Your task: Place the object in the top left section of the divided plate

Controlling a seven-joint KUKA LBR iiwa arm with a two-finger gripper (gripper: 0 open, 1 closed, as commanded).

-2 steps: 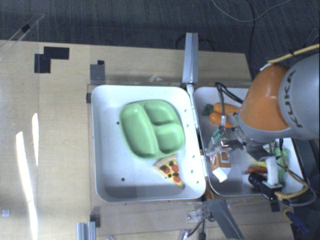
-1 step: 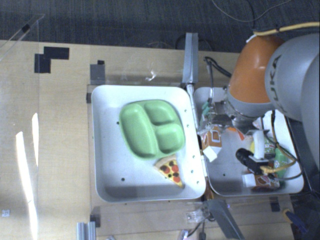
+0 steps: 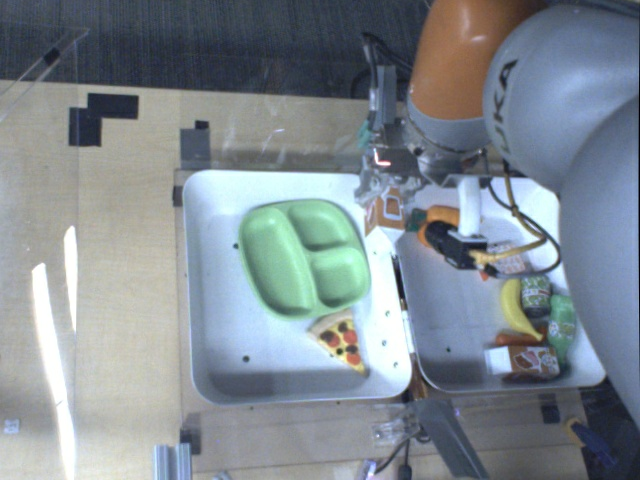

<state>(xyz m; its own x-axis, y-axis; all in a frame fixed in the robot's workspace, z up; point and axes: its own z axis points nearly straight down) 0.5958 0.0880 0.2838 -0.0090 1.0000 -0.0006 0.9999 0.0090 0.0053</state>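
Note:
The green divided plate lies in the middle of the left bin. It has one long section on its left and two smaller ones on its right. My gripper hangs over the rim between the two bins, just off the plate's upper right corner. It is shut on a small brown and white box, which hangs at its fingertips. The arm's grey and orange body hides much of the right bin's far side.
A toy pizza slice lies in the left bin just below the plate. The right bin holds a banana, a green bottle, a brown packet and an orange item near the gripper.

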